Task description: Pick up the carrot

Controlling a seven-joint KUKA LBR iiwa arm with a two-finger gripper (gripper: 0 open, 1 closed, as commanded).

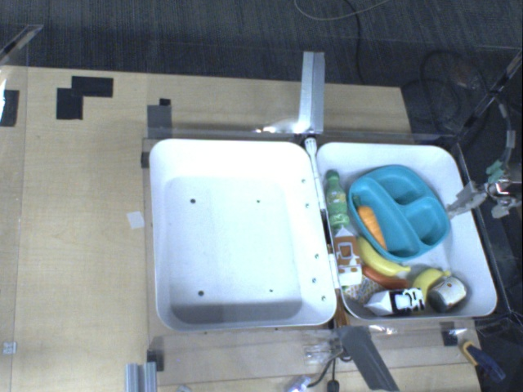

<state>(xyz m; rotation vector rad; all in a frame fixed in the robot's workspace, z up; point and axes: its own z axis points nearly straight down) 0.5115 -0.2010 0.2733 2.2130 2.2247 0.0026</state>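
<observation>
A: So where is the carrot (372, 226)?

B: On the left compartment of the blue tray (425, 218), long axis running from its top-left down to lower right.

A: And the gripper (466, 198)?

B: Off the tray's right rim, carrot to its left; its grip I cannot tell.

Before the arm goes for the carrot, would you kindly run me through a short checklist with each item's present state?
1. Carrot located, lying in the blue divided dish: ok.
2. Carrot's top uncovered: ok.
3. Room beside it: not ok, the dish wall and the banana crowd it.
4. End effector over the carrot: not ok, it sits at the right bin edge.
5. Finger opening: cannot tell.
</observation>
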